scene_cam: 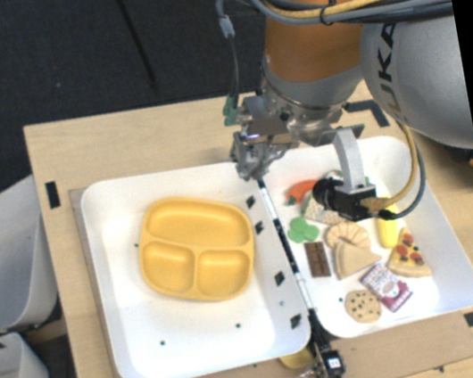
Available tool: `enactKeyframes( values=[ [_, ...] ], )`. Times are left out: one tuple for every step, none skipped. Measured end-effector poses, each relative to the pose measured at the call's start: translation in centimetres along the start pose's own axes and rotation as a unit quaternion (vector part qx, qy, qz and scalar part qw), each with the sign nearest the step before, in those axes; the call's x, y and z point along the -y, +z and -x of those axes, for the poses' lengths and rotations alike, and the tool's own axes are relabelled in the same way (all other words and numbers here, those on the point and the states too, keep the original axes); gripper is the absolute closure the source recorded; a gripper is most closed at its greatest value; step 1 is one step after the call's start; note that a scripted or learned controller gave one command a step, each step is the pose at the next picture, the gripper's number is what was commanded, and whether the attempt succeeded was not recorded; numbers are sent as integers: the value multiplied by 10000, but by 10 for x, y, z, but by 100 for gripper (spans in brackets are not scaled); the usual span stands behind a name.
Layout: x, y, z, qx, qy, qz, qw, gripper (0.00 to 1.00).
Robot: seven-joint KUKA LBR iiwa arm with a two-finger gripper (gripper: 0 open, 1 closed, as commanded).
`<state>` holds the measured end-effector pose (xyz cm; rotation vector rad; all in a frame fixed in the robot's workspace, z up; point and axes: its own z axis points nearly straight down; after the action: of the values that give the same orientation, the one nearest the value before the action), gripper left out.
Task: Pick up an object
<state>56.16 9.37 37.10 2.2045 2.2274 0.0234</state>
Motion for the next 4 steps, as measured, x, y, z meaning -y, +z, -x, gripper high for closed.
enactKeyframes(
  values=[
    [40,35,-16,29,17,-112,9999,100],
    [63,-37,41,24,58,-45,10000,100],
    [51,-110,-25,11,1,-41,10000,100],
    [71,-116,37,32,60,-84,9999,100]
  ],
)
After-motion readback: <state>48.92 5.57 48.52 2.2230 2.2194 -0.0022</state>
